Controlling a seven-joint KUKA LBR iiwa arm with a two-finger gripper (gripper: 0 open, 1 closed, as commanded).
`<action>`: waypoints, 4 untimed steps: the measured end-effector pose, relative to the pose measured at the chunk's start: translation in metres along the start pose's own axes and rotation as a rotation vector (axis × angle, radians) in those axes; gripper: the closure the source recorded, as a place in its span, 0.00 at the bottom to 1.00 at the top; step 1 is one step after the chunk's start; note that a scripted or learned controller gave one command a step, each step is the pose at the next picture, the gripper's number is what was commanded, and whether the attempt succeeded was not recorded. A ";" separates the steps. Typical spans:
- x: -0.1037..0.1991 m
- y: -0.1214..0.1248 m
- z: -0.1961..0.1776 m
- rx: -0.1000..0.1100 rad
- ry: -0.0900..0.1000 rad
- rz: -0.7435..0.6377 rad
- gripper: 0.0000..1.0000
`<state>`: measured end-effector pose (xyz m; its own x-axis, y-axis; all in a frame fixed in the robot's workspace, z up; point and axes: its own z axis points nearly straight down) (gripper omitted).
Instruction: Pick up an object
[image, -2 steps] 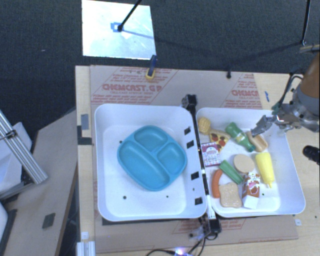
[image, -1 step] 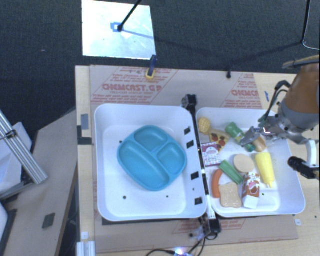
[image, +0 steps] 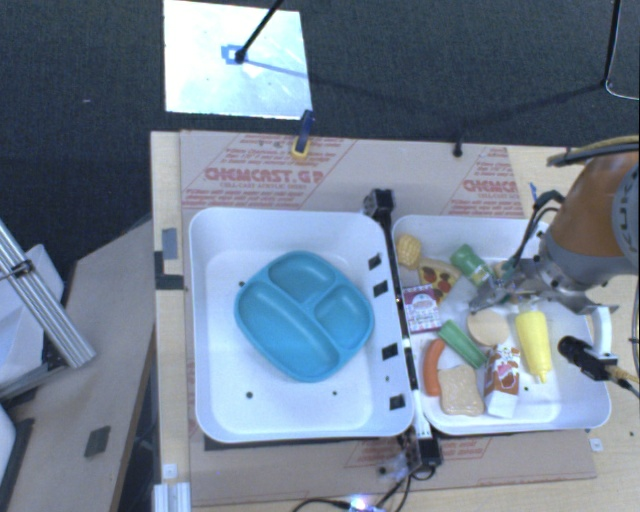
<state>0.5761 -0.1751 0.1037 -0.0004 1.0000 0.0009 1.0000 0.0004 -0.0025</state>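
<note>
Your two-finger gripper (image: 492, 292) sits low in the right white bin (image: 590, 400), at the end of the grey arm with the orange band (image: 600, 215) that comes in from the right edge of the frame. You cannot tell from this slant whether it is spread or pressed together, and nothing shows pinched in it. Just below its tip lies a round tan cookie-like piece (image: 488, 328), with a yellow mustard bottle (image: 534, 343) to its right and a green cucumber-shaped toy (image: 462, 343) to its left. Up and to the left stands a green bottle (image: 468, 263). Over in the left white bin (image: 215, 330), a blue plastic divided plate (image: 303, 315) rests near the middle of the frame.
</note>
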 end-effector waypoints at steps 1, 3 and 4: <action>0.001 0.001 0.020 -0.002 0.000 -0.001 0.00; 0.009 0.004 -0.041 -0.008 -0.002 -0.004 1.00; 0.001 0.003 -0.089 -0.009 -0.003 -0.001 1.00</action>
<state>0.5792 -0.1741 0.1924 -0.0019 1.0000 -0.0022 1.0000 0.0019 0.0067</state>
